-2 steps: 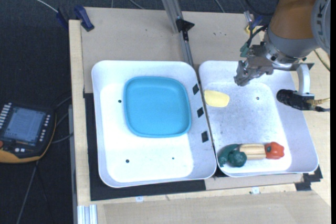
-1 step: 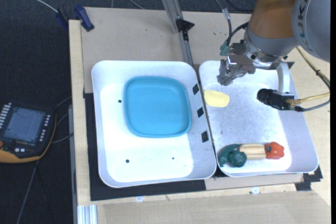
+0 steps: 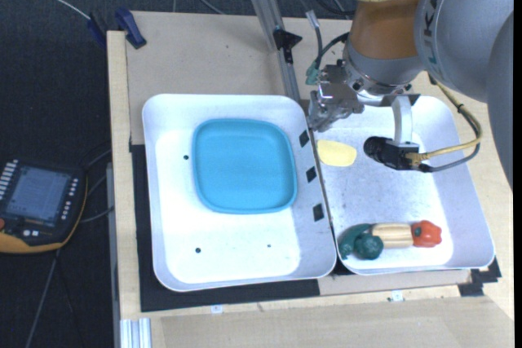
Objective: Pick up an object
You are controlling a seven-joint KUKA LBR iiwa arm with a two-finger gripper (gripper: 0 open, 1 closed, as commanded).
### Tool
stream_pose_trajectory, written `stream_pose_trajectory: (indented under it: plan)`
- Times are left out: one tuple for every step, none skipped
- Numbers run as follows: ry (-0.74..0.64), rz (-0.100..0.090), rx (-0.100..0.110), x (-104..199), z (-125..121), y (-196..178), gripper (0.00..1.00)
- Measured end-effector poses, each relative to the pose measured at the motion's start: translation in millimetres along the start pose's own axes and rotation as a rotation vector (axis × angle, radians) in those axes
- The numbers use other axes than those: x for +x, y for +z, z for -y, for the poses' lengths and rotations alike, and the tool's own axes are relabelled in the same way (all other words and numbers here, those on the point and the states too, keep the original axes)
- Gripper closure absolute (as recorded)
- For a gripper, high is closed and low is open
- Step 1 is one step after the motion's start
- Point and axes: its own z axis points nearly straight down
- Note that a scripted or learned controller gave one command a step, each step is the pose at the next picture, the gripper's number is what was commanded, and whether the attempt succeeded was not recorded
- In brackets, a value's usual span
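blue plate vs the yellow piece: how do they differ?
The blue plate is large, square with rounded corners, and lies in the left bin. The yellow piece is small, a flat oval, and lies in the right bin by the divider. Both lie flat.

Turquoise-blue plate (image 3: 244, 165) sits in the plain white left bin (image 3: 167, 200). At four o'clock, the white right bin (image 3: 457, 175), faintly speckled, shows a pale yellow piece (image 3: 336, 152), dark green lump (image 3: 360, 244), tan stick (image 3: 393, 235), red-orange piece (image 3: 426, 233).
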Motion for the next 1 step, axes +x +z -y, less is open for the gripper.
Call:
stream_pose_trajectory:
  plan:
    - [-0.001, -0.001, 0.000, 57.9, 13.3, -3.7, 1.00]
